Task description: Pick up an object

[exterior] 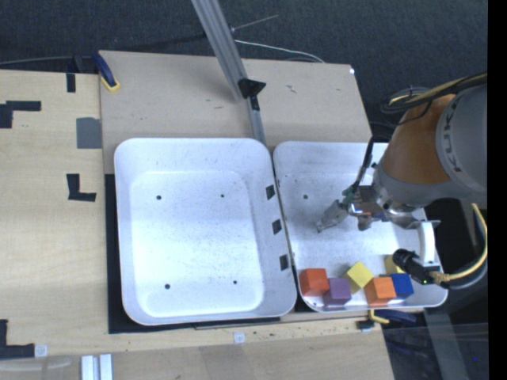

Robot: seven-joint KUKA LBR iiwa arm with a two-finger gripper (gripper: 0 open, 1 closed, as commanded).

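Five blocks [354, 283] lie along the near edge of the right bin [309, 169]. The gripper [337, 216] hangs over that bin's middle, fingers spread a little, nothing between them.

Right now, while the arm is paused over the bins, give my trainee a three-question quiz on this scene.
1. True or false: the coloured blocks lie in the right bin.
2. Where is the gripper?
A. over the left bin
B. over the right bin, above the blocks
C. off the bench
3. Fill in: between the red-orange block and the yellow block lies a ____ block.

Key
1. True: all sit along that bin's near edge.
2. B: it hangs over the bin's bare middle, apart from the blocks.
3. Purple: the purple block.
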